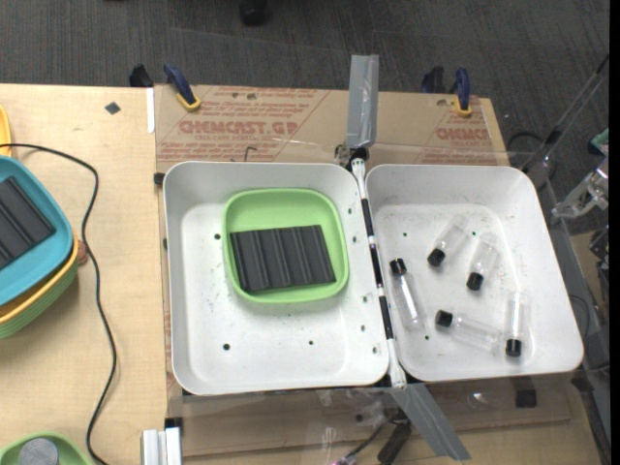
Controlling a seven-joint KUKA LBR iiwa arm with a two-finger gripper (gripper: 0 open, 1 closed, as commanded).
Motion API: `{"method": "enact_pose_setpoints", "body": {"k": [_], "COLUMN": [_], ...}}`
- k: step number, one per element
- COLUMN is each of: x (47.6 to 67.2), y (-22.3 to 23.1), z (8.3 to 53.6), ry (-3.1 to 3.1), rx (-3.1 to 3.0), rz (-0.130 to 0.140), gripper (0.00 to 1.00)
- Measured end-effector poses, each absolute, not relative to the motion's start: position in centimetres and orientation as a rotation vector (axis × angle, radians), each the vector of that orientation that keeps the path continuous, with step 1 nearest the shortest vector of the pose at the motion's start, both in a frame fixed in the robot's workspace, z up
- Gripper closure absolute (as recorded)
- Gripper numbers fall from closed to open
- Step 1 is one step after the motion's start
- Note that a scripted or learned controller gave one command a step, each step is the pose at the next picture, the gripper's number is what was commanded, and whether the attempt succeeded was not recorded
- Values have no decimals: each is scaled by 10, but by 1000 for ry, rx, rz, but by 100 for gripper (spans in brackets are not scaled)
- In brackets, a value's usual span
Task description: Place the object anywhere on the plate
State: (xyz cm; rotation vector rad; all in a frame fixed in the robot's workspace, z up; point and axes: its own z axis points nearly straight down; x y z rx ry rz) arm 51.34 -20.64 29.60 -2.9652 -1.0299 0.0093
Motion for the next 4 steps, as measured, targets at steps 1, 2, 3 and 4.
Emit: {"method": "enact_pose_setpoints", "body": {"k": [1,2,3,4], "x": [498,488,478,501], "y": [-218,-222,-222,-222], "z": [305,283,277,440], "ry": [-776,-588,-358,-322], "rx": [-3044,-3085,-3120,-3125], "rz": [9,9,7,10], "gripper": [0,0,0,0]}}
